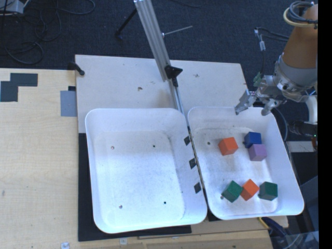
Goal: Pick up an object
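While end effector (255, 105) open over bin (290, 191), cubes (228, 146) untouched

Silver aluminium rail (155, 40) slants across pale desk (36, 154); black cables (31, 30) on dark carpet (218, 14); grey patches (67, 102) at desk's left.

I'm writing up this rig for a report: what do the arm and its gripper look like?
The arm has a wide orange band above a grey wrist section. Pale looped cables sit at its top, and a thin dark cable runs down its left side in the camera view. The gripper is grey metal with two slim fingers.
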`<state>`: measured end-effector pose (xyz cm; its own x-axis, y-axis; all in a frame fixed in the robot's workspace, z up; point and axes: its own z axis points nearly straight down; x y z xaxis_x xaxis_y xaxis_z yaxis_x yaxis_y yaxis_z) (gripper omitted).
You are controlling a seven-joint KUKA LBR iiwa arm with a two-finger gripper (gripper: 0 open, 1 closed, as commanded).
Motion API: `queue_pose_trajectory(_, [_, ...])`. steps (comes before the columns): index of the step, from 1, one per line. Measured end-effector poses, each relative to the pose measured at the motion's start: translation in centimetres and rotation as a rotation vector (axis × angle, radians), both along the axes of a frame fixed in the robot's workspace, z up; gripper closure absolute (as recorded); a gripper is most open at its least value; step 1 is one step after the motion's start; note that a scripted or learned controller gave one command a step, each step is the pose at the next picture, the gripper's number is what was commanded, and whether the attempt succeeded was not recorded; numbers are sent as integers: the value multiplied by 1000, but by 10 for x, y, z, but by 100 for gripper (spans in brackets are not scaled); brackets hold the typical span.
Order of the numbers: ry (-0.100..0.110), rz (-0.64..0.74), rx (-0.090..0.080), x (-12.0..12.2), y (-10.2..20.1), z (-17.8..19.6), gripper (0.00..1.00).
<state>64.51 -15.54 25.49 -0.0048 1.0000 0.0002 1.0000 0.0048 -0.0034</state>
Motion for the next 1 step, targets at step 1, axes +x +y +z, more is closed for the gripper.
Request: queue_pose_trajectory(1, [6, -3, 2, 5, 50, -152, 0])
